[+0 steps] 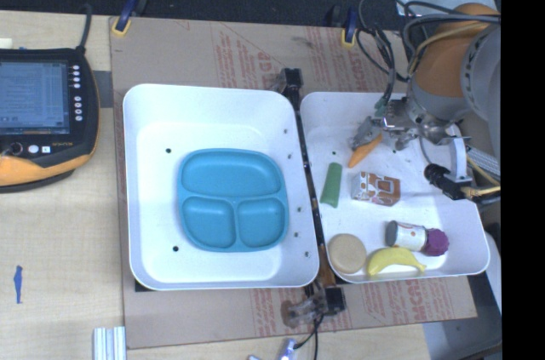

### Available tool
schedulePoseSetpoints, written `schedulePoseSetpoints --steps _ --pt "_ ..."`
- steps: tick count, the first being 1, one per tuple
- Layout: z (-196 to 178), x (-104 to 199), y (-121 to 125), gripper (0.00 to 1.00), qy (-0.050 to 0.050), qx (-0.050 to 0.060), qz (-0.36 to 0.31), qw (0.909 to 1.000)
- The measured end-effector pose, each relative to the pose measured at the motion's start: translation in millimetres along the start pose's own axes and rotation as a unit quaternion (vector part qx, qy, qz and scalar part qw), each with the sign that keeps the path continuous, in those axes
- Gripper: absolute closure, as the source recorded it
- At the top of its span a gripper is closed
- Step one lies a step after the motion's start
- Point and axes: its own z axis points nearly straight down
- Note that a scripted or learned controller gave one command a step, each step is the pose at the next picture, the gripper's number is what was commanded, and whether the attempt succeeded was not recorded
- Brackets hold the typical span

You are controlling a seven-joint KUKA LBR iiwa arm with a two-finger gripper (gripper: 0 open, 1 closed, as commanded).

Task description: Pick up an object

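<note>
My gripper [382, 131] hangs low over the far part of the right bin [460, 265]. An orange carrot-shaped piece [363, 153] lies slanted just below and left of it, its upper end right at the gripper; whether they touch is unclear. Nearer the front lie a green cylinder [331, 184], a small brown and white box [375, 188], a tan round disc [347, 254], a yellow banana [394, 262] and a grey-white bottle [406, 235] beside a purple piece [436, 242].
The left bin [145, 137] holds a blue divided plate [232, 198]. A tablet-like pendant [43, 116] rests on the bench at the far left. The arm's grey and orange body [451, 65] stands over the right bin's far right corner.
</note>
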Motion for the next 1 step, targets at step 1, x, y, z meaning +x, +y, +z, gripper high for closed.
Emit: schedulePoseSetpoints --steps 1 --pt "-0.2 18.7 16.7 0.00 0.000 0.000 0.000 1.0000"
